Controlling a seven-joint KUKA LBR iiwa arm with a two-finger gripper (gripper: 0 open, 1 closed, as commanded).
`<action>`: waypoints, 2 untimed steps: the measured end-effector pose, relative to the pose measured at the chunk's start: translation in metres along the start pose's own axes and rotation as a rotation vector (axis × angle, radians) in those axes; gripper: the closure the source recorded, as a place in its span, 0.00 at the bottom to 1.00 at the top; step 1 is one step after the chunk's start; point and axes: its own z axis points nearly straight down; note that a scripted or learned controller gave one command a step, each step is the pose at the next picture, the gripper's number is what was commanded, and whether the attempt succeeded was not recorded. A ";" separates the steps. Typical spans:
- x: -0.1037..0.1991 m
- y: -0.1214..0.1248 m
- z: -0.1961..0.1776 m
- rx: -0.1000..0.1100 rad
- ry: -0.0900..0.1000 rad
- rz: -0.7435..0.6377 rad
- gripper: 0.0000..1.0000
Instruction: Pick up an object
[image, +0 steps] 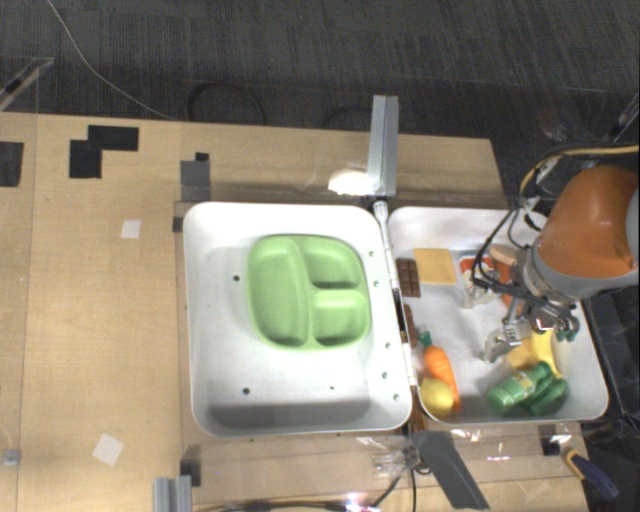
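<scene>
Hovering low in the right bin (590, 400): my gripper (520, 335); fingers' state I cannot tell. Banana (538, 350) just at its 4 o'clock, touching green toy (527, 392). Judged light, stiff plastic, slippery curve; best pinched across the narrow middle.

Pincer (515, 338) above banana (540, 350), right bin (440, 232).
</scene>
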 end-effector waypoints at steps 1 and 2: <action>0.025 -0.020 0.000 0.002 -0.004 0.038 0.00; -0.115 0.010 0.003 -0.002 0.006 -0.010 0.00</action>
